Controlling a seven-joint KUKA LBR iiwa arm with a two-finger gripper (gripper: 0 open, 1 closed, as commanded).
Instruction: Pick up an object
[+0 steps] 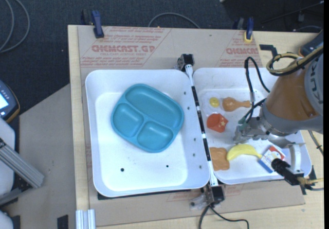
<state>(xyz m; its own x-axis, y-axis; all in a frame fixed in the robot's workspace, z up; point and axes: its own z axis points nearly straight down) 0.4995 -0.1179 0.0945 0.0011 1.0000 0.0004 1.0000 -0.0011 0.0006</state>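
Camera view looks down on two white bins side by side: the left bin (pixel 103 171) fills the middle of the frame and bears a blue divided plate (pixel 147 117), tilted a little, in its upper half. The right bin (pixel 221 76) sits at the right of the frame with small toy foods in it: a red tomato-like piece (pixel 217 122) near its left wall, an orange drumstick shape (pixel 234 103) above that beside a small yellow piece (pixel 214 102), a yellow banana (pixel 244 152) lower down, and an orange lump (pixel 219 158) at the lower left corner. The gripper (pixel 245 133) hangs just above the banana, right of the red piece; whether it is released or clenched I cannot tell, and nothing shows clasped in it.
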